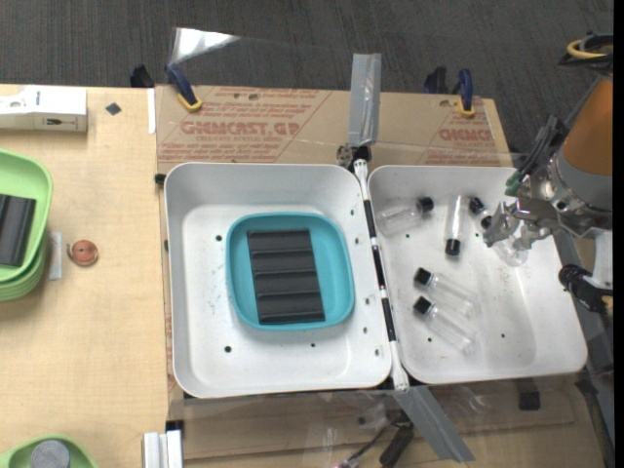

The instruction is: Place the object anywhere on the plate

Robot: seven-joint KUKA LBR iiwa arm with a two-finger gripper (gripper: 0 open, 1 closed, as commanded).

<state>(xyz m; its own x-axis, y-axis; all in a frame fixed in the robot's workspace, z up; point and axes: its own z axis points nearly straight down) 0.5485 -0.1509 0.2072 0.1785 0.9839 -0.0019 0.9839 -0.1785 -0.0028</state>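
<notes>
A teal plate (336, 281) with a black ridged insert (285, 274) sits in the middle of the left bin (195, 291). Several clear vials with black caps lie in the right bin (546, 330): one (453, 222) near the top middle, another (400, 216) at the top left, and two (441, 288) (447, 322) lower down. My gripper (509, 224) hangs over the right bin's upper right part, far from the plate. A clear, vial-like shape (515, 249) shows just under it. Whether the gripper holds that shape is unclear.
A cardboard sheet (253, 125) clamped with orange-blue clips lies behind the bins. Stacked green dishes (29, 222) and a small brown disc (84, 253) rest on the wooden bench at the left. A white box (44, 110) sits at the far left back.
</notes>
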